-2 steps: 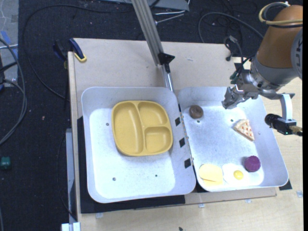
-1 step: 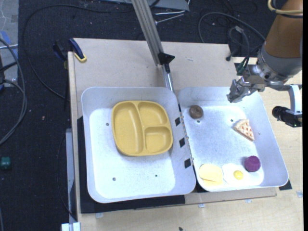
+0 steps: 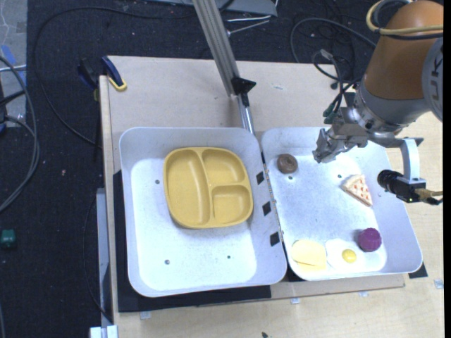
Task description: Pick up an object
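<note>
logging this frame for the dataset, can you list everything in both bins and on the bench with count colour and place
shallow white plastic bins: 2, white, side by side on the bench
yellow divided plastic plate: 1, yellow, three compartments, in the left-hand bin
round brown toy doughnut: 1, brown, right-hand bin, far left corner
toy pizza slice: 1, orange-red with pale crust, right-hand bin, right side
purple round toy: 1, purple, right-hand bin, near right corner
toy fried egg: 1, white with yellow yolk, right-hand bin, near edge
pale yellow round toy: 1, pale yellow, just left of the egg
blue and yellow clamp: 1, far left corner of the bench
KUKA arm gripper: 1, grey, above the right-hand bin's far side, right of the doughnut
</note>
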### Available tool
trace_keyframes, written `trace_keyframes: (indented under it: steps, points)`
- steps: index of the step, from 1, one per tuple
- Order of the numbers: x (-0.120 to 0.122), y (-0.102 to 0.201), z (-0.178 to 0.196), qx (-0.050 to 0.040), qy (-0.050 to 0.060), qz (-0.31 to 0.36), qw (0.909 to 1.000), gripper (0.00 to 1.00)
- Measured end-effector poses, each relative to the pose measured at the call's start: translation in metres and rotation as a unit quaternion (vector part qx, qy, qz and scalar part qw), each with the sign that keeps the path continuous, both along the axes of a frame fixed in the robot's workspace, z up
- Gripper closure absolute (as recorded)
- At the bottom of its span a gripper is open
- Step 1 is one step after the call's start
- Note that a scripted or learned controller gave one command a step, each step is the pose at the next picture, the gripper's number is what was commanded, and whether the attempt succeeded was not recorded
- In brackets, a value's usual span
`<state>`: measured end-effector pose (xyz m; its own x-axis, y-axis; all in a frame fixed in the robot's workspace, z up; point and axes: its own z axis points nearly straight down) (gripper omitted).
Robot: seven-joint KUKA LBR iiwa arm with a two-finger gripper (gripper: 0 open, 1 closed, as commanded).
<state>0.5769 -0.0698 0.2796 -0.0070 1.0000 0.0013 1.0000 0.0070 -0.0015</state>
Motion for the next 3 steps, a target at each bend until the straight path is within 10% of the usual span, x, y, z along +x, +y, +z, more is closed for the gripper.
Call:
trace_keyframes:
  steps: [3]
  points:
    - [-0.052, 0.149, -0.031, 0.0000, 0.001, 0.000, 1.0000, 1.00]
